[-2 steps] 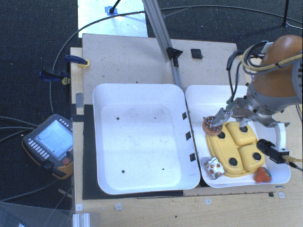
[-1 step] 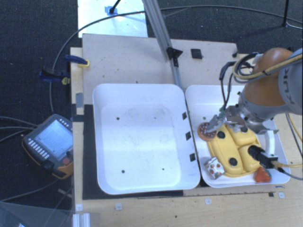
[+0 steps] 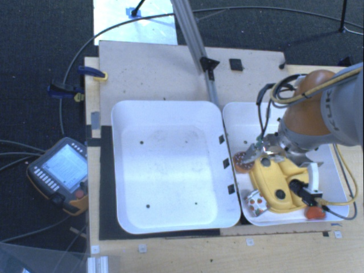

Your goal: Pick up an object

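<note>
Several objects crowd the right bin [image 3: 239, 115]: a yellow toy [image 3: 276, 186], a brown disc [image 3: 244, 161], a small die [image 3: 254, 202]. Poised over the disc, the gripper [image 3: 257, 151] could clip the toy; its jaw opening I cannot tell.

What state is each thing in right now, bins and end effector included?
End effector: low in the right bin, over the brown disc; grip unclear.
Brown disc: flat near the right bin's left wall.
Yellow object: lying in the right bin.
Orange piece: resting by the front rim.
Left bin: upright.
</note>
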You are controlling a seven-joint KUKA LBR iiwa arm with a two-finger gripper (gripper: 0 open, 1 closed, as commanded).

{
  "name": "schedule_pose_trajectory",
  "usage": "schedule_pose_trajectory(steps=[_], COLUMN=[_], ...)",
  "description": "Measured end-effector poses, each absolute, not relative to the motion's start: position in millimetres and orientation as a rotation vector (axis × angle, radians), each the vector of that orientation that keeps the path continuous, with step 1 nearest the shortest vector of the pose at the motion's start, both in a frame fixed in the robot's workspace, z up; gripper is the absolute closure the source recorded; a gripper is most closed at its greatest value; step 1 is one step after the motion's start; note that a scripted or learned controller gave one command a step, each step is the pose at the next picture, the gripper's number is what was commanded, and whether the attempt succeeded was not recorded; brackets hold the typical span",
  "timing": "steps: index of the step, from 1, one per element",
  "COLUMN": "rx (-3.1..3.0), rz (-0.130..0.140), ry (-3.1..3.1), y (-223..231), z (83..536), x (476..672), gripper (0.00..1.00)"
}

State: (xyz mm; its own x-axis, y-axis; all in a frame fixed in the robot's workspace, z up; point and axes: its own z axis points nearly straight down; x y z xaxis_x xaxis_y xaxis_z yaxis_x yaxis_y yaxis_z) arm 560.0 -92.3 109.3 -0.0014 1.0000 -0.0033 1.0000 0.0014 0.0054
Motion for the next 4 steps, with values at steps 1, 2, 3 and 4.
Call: schedule_pose_trajectory(steps=[1,2,3,4], rx=[2.207,2.212,2.214,2.214], rz=[0.023,0.006,0.005,0.001], ry=[2.215,2.224,2.225,2.232], y=[-90.7,-83.7,-83.6,-35.5], z=[128.0,177.3,204.0,203.5], x=[565.1,573.3,574.5,554.4], gripper=[1.00,1.00,1.00,1.00])
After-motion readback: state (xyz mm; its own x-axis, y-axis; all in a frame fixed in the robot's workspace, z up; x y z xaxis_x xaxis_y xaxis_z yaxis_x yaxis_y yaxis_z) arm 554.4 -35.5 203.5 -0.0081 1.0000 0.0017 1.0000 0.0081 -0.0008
